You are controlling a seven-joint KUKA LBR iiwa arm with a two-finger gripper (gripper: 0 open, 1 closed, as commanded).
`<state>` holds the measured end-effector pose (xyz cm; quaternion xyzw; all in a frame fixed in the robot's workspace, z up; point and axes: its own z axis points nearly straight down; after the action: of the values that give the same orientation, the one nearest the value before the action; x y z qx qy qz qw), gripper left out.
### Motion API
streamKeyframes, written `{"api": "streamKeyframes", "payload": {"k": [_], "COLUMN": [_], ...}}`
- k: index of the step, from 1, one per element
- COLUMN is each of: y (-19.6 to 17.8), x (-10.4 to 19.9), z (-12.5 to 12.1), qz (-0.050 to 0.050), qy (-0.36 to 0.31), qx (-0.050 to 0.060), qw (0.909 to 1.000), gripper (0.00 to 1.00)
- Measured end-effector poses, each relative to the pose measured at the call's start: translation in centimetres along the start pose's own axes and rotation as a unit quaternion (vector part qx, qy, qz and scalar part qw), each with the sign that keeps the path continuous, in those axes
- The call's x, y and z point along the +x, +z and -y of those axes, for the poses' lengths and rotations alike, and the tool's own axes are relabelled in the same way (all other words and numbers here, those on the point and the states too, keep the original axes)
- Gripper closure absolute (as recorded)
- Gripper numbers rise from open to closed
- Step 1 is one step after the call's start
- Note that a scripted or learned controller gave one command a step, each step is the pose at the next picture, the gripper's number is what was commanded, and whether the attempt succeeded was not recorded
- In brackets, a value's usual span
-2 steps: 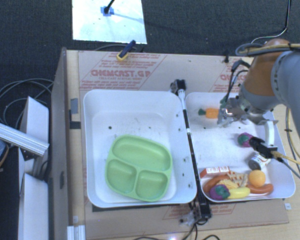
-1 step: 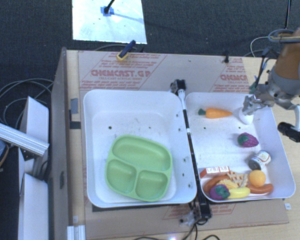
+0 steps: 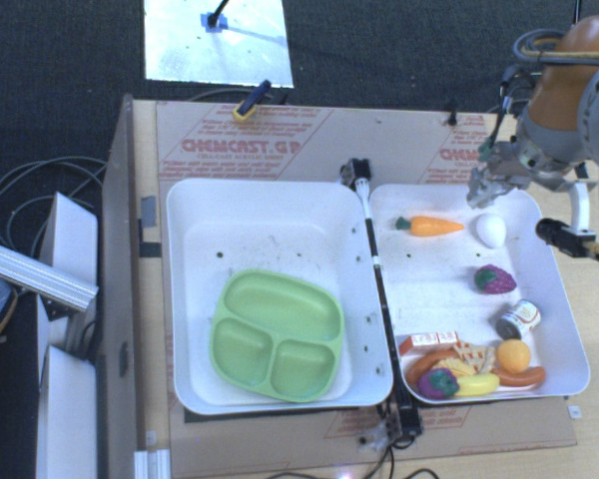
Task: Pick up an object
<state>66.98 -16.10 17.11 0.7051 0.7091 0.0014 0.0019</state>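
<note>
Hovering over the right bin's (image 3: 554, 267) far corner, the gripper (image 3: 482, 190) has nothing in it, can't tell if open or shut tbh. Closest pick is the white egg (image 3: 491, 231), just below it, w/ the carrot (image 3: 431, 227) lying crosswise to the left

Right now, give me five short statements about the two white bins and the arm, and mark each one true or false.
1. The green three-compartment plastic tray lies in the left white bin. True.
2. The orange toy carrot with a green top lies in the left bin. False: it lies in the right white bin, near its far end.
3. The white egg-shaped object lies right of the carrot. True.
4. The gripper holds the purple berry-like toy. False: the toy lies on the bin floor, apart from the gripper.
5. The small tin can lies in the green tray. False: it lies in the right bin.
</note>
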Motion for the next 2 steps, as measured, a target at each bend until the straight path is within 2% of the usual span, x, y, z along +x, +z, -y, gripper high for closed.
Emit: {"api": "streamKeyframes", "payload": {"k": [1, 2], "y": [1.1, -1.9], "x": [-4.7, -1.6], "z": [0.1, 0.0], "qz": [0.001, 0.0], "qy": [0.002, 0.0], "qx": [0.001, 0.0], "qw": [1.0, 1.0], "gripper": [1.0, 1.0]}}
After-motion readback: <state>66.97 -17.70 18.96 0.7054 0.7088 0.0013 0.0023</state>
